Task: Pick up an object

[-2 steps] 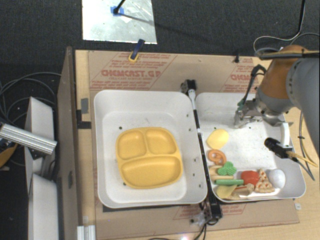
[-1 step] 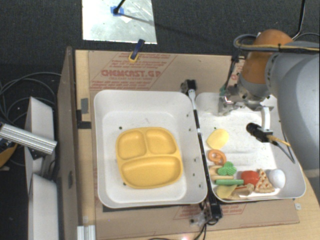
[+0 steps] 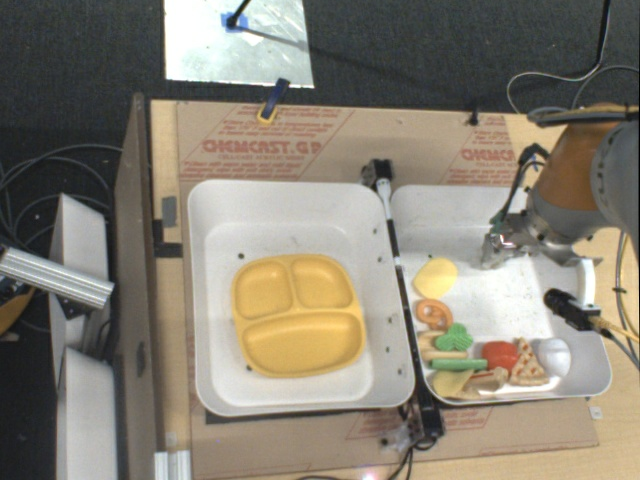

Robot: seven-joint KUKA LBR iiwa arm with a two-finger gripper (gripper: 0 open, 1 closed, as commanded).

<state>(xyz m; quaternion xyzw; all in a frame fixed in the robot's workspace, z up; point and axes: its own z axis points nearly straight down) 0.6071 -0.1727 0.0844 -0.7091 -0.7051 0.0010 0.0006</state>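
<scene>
Cardboard covers the surface under both bins. Your gripper hangs over the right bin, far edge; finger state cannot be told. Toy food crowds the near edge: descending here risks closing on nothing

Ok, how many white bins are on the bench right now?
2. The left bin holds a yellow divided plate. The right bin holds a pile of toy food near its front edge.
</scene>
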